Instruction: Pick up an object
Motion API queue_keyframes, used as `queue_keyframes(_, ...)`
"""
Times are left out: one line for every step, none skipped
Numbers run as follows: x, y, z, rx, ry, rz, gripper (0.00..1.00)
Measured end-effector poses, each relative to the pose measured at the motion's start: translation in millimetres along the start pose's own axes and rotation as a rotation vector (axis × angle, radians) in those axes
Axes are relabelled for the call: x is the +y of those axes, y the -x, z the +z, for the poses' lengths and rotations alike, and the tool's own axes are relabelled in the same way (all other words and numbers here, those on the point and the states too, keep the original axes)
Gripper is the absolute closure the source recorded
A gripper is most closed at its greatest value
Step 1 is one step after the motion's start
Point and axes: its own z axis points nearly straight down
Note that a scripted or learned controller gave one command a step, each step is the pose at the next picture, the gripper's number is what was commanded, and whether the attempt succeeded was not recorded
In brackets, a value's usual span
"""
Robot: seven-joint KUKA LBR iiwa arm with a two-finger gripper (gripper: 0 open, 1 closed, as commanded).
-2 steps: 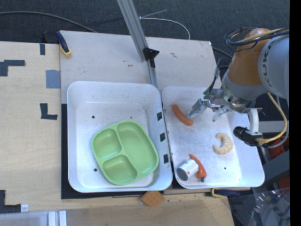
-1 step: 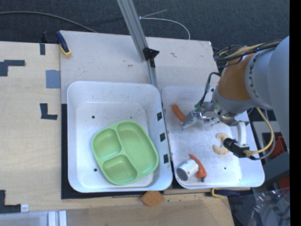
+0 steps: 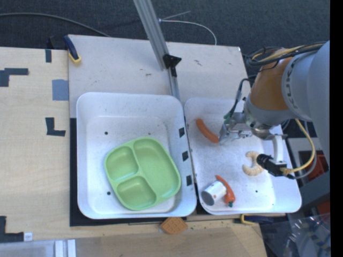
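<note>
In the right bin (image 3: 268,197) lie an orange sausage-shaped piece (image 3: 207,130) at the upper left, a pale croissant-like piece (image 3: 252,163) at the right, and a white cup (image 3: 213,193) with a small carrot (image 3: 226,189) beside it at the front. My gripper (image 3: 225,134) hangs low over the right bin, just right of the orange sausage's lower end. Nothing shows between its fingers.
The left bin (image 3: 91,143) holds a green divided plate (image 3: 142,173). A metal pole (image 3: 153,25) slants in from the top over the bench. A waffle-like cookie (image 3: 172,225) lies on the bench in front of the bins. Cables run at the right.
</note>
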Motion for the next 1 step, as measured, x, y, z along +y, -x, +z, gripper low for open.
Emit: queue_keyframes(6.7, -2.4, -44.4, -0.001, 0.006, 0.001, 1.0)
